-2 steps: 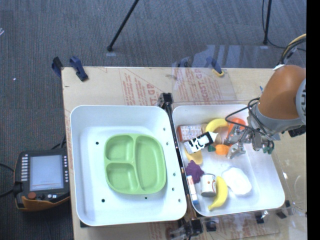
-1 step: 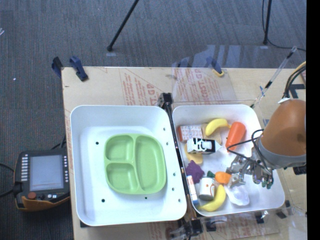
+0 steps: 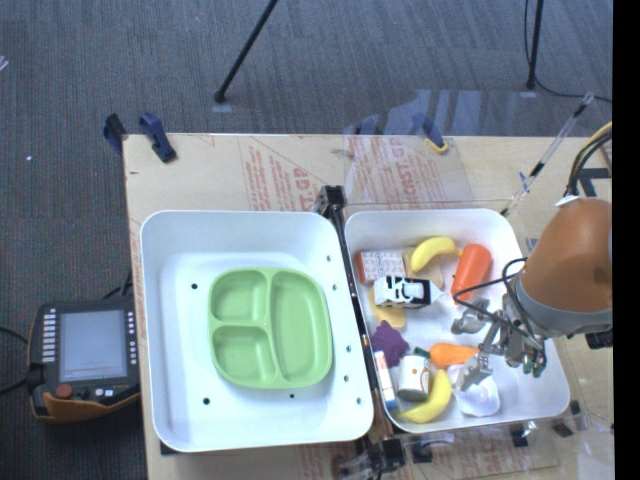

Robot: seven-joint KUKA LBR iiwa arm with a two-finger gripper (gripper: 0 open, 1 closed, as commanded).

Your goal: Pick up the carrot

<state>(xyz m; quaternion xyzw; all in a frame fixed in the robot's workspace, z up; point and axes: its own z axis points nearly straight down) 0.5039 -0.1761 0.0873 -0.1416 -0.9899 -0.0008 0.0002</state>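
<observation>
While the arm reaches in over the right bin, its gripper hangs low above that bin's near right quarter, and the carrot lies just to the gripper's left, small and orange, pointing roughly across the bin. One finger tip seems to touch or overlap the carrot's thick end, though the metal linkages clutter this spot and contact is hard to judge; nothing sits clearly between the fingers, which stand spread apart.

Taking the carrot as the mark: a purple toy lies to its left, a small white carton and a yellow banana sit just in front of it, and a crumpled clear or white cup rests in front and to the right, under the gripper. Behind the carrot is a patch of bare bin floor, then a black-and-white toy, a second banana, a red-patterned packet and a larger orange cylinder leaning toward the far wall. The bin's right wall runs close past the gripper, leaving little room on that side.

Well to the carrot's left, past the shared rims, the left bin carries a green divided plate with wide bare floor around it.
</observation>
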